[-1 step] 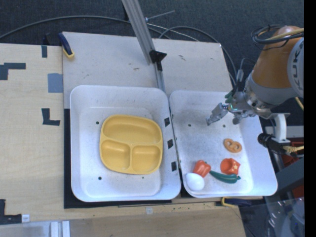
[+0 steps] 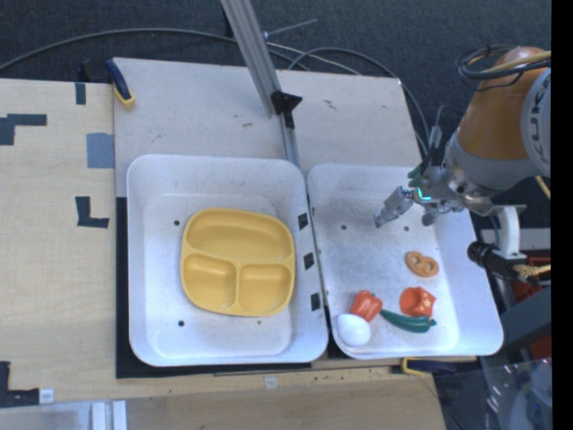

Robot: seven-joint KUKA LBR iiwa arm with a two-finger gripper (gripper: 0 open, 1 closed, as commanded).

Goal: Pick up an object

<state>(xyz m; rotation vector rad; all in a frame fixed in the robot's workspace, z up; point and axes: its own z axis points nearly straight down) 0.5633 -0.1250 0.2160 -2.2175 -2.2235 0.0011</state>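
Note:
In the right bin (image 2: 358, 195), several small items lie near the front: an orange pretzel-shaped piece (image 2: 421, 263), a red pepper (image 2: 365, 305), a red tomato-like piece (image 2: 417, 300), a dark green chili (image 2: 407, 322) and a white egg (image 2: 353, 331). My gripper (image 2: 410, 211) hangs over the bin's back right part, above and behind the pretzel piece. Its fingers (image 2: 390, 210) are spread apart, open, with nothing between them.
The left bin (image 2: 152, 195) holds a yellow divided plate (image 2: 238, 261). A metal post (image 2: 255, 47) slants up from the bench behind the bins. Cables run across the dark floor at the back. The arm's orange band (image 2: 506, 106) is at the right.

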